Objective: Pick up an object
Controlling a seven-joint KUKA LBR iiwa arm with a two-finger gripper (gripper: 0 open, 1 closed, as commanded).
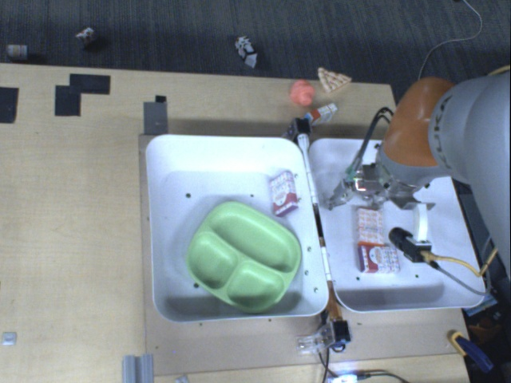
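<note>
My gripper [366, 188] hangs low over the back half of the right bin [447, 294], below the grey wrist and orange band. Just in front of it a red and white packet [375, 242] lies flat on the bin floor, its near end redder. I see nothing held by the gripper. In the left bin [168, 214] a green divided plate [243, 255] rests tilted at the front. A small red and white packet [283, 192] leans near that bin's right wall.
Behind the bins on the bench lie a pink ball [302, 92], a tan wedge-shaped toy [334, 79] and a small tube [322, 114]. The wall between the two bins runs just left of the gripper.
</note>
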